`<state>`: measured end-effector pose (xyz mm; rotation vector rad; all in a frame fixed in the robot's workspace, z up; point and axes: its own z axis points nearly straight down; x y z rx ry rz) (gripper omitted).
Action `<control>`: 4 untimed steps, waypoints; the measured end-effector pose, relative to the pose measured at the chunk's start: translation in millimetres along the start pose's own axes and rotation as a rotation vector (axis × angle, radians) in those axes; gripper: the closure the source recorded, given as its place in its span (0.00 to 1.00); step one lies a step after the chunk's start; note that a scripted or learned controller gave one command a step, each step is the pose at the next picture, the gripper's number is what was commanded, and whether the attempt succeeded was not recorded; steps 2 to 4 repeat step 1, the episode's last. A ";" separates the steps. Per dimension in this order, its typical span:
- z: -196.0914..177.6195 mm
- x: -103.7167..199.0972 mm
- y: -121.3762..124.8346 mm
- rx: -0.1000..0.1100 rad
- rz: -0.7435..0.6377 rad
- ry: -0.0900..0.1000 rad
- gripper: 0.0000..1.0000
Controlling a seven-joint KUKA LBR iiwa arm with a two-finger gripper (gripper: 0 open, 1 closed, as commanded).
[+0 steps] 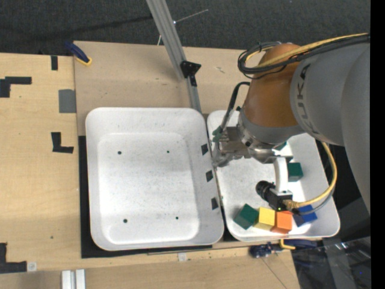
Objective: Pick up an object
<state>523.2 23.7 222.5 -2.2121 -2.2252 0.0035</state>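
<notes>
Camera view has the claw (224, 144) low over the right bin (322, 221), its state untellable, perhaps because the blocks (264, 217) cluster just beyond it.

Even, soft light; slight graininess

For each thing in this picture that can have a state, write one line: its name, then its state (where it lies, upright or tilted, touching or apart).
green block: in the right bin, tilted, touching the yellow block.
yellow block: between the green and orange blocks, touching both.
orange block: beside the yellow block.
blue block: near the right bin's front rim.
dark green block: apart from the row, beside the arm.
gripper: low over the right bin's left side.
left bin: flat on the bench.
</notes>
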 end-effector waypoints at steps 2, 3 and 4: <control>-11.3 42.2 -17.9 -0.002 -0.001 0.000 1.00; -11.3 42.2 -17.9 -0.002 -0.001 0.000 1.00; -11.3 42.2 -17.9 -0.002 -0.001 0.000 1.00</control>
